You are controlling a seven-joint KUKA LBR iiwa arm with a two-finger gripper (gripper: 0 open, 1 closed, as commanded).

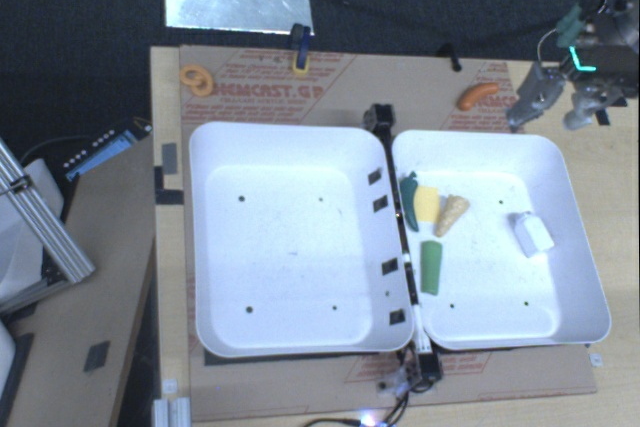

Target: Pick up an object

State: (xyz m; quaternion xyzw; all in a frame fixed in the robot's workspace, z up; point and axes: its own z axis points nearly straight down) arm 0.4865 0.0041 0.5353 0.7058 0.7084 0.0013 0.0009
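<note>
The two shallow white plastic bins sit side by side on the bench: the left bin [290, 245] holds nothing to grasp, while the right bin [570, 245] carries every candidate, so a descent over the wrong side would close on nothing. The grey arm's two-finger gripper [555, 105] hangs above the bench beyond the right bin's far right corner, well apart from all the objects; its two fingers appear spread with nothing between them, though they are small and somewhat blurred. From there it must travel inward and down, and clipping the bin's raised rim on the way is one risk. Of the objects, the flat green strip [430, 267] lies low against the floor, near the divider, and fingers may slide over it. The yellow block [427, 205] touches a dark green leaf-shaped piece [409, 195] and sits just beside the tan cone-shaped piece [451, 214]; a grasp into this cluster could push neighbours aside or pinch two at once. The white rectangular block [533, 234] stands alone, nearest the gripper, probably the safest target, though its pale colour against the white floor may mislead a programmed pick.
</note>
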